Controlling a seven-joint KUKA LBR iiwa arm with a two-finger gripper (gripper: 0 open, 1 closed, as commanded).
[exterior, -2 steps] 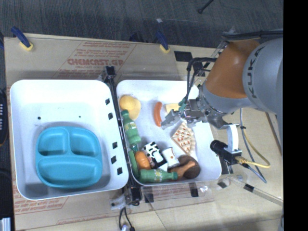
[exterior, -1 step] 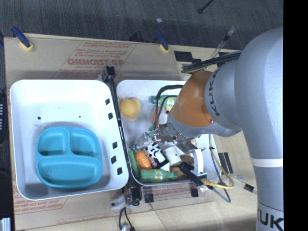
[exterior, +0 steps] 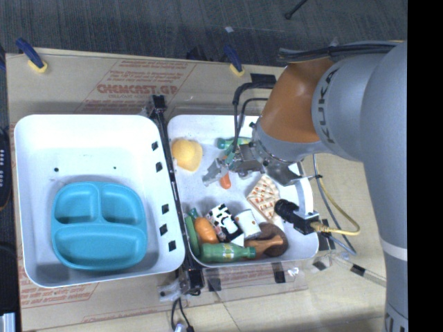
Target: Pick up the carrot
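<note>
Overhead, the grey arm reaches in from the right over the right-hand white bin (exterior: 181, 126), and its gripper (exterior: 220, 170) hangs low in the bin's middle. The metal fingers are too blurred and tangled with the wrist hardware to tell whether they are parted or closed. A small orange-red object (exterior: 225, 181) sits just at the fingertips; whether it is held cannot be told.

The carrot (exterior: 206, 230) lies away from the gripper, toward the bin's near edge and slightly to the left in the picture. It is a stubby orange piece, its long axis running roughly from the bin's left wall toward the near right. It touches a green bottle (exterior: 227, 253) at the front and a black-and-white toy (exterior: 223, 219) beside it.

A yellow lemon (exterior: 187, 154) rests near the gripper's far-left side. The left bin holds a blue divided tray (exterior: 100, 225).
</note>
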